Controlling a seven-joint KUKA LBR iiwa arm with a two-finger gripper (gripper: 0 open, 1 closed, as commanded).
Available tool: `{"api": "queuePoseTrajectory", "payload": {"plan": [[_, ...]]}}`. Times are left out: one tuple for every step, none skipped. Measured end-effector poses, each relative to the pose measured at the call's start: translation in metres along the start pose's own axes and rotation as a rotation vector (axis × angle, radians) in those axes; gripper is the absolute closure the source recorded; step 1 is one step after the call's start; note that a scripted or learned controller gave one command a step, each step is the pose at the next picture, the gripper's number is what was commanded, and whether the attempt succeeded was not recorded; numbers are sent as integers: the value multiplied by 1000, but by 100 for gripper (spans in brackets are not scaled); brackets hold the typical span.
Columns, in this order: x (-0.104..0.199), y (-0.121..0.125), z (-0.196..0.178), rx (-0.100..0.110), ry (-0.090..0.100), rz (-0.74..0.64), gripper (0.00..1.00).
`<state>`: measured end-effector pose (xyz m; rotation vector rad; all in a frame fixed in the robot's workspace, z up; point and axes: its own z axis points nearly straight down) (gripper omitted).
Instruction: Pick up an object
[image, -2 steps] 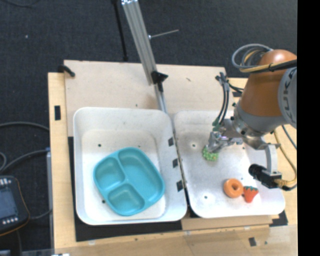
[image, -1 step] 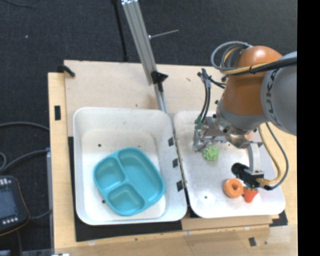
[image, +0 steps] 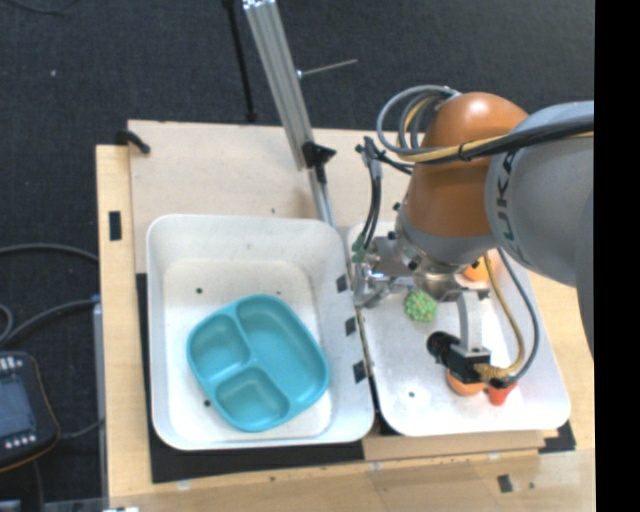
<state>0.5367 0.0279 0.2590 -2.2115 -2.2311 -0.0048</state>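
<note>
The desk (image: 230, 160) carries two white bins side by side; the grey arm (image: 540, 190) reaches in from the right, its orange band hanging over the right bin (image: 540, 400); the left bin (image: 170, 250) holds a blue divided tray (image: 258, 362) lying flat toward its front, well apart from the robot; the hand (image: 392, 278) sits low under the wrist at the back left of the right bin, close to the wall between the two bins, and the wrist covers it so much that I cannot tell whether it is open or closed; a small green lump (image: 421, 306) lies on the bin floor just beside the hand, and nothing shows it gripped; a small orange piece (image: 463, 384) rests nearer the front rim; by my judgement the pick is not yet done, since no object is seen lifted clear; the closing on something and the raise are left, with the green lump the likeliest candidate.
</note>
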Motion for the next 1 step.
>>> {"api": "queuePoseTrajectory", "payload": {"plan": [[50,-7,21,3,-1,1,100]]}}
